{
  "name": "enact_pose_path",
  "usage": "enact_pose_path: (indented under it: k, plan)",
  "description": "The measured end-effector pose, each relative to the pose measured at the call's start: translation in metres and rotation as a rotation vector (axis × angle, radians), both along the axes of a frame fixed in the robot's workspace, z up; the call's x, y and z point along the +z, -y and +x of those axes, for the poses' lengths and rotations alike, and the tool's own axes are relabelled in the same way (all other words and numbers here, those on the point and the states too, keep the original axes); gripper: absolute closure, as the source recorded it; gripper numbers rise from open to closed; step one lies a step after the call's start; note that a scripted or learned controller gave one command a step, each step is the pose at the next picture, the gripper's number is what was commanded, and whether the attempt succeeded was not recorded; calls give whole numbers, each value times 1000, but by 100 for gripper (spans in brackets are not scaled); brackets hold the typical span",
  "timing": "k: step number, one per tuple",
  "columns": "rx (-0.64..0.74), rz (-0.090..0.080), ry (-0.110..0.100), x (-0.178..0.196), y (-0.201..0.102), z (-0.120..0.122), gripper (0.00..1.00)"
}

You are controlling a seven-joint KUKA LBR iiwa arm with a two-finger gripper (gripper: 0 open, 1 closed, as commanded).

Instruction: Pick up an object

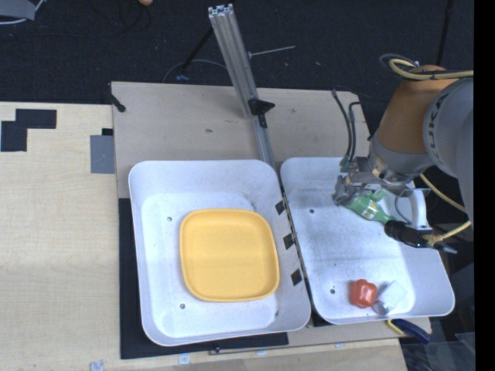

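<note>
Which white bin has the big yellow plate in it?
The left bin, farther from the arm, holds the yellow plate. The right bin holds a small red object and a green one by the gripper.

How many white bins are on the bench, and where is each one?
2. The left bin holds a yellow plate. The right bin holds a red object near its front; the arm hangs over its far right side.

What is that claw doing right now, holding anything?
Gripper: over the right bin, with a green object right at it; open, closed or holding cannot be told.
</note>
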State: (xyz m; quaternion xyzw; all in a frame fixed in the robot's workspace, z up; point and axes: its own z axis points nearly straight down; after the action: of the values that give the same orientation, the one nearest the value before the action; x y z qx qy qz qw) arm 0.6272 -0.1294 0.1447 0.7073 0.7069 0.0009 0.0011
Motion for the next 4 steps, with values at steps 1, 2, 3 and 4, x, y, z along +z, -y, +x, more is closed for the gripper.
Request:
enact_pose_path:
  k: [1, 2, 3, 4]
  plan:
    - [0, 0, 2, 59, -6, 6, 100]
    - [0, 0, 1, 112, -13, 1, 100]
    - [4, 1, -2, 114, -66, -25, 100]
    - [3, 1, -3, 114, -107, -41, 100]
